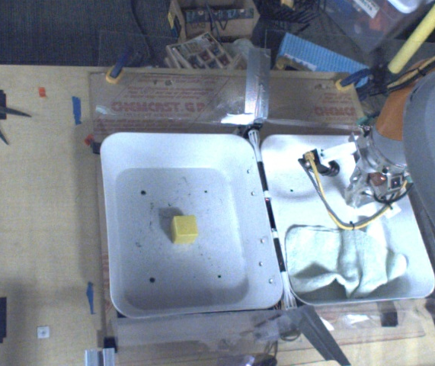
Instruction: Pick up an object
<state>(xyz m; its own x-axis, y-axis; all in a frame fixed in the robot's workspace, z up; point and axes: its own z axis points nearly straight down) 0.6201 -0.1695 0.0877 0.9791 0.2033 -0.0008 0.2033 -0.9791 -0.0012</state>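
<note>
A small yellow block (185,229) lies near the middle of the left bin (126,166). A crumpled pale cloth (339,261) fills the front half of the right bin (286,158). My gripper (358,197) hangs over the right bin, just behind the cloth's far edge and far to the right of the yellow block. A yellow cable (325,200) loops from the wrist down across the bin toward the cloth.
The grey arm with its orange band (391,117) comes in over the right bin's far right corner. A ridge (267,204) separates the two bins. Clutter, boxes and cables (209,21) sit behind the bins, and the wooden bench (27,227) stretches to the left.
</note>
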